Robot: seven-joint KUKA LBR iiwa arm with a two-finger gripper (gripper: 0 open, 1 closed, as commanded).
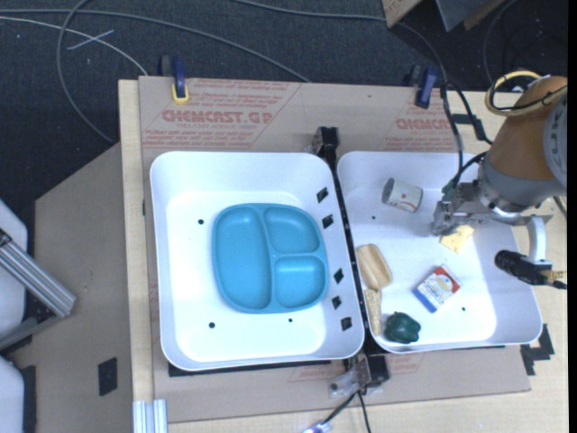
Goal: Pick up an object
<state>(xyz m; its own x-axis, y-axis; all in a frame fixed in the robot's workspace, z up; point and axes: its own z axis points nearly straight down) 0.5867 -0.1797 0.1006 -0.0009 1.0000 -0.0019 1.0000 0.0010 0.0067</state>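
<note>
Half yellow piece (459, 239) hidden under gripper (448, 222).

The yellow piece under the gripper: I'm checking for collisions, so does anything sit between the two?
Nothing visible does. The gripper hangs right over the yellow piece in the right bin; the small can lies apart on the left, the red-and-blue packet nearer the camera.

Cut off by the picture's right edge: the big grey arm with its orange band (532, 142), just above the metal claw (453, 219). Half hidden under the claw: a small pale yellow block (458, 239). Too small to read: the little red, white and blue box (436, 289), below the claw.
</note>
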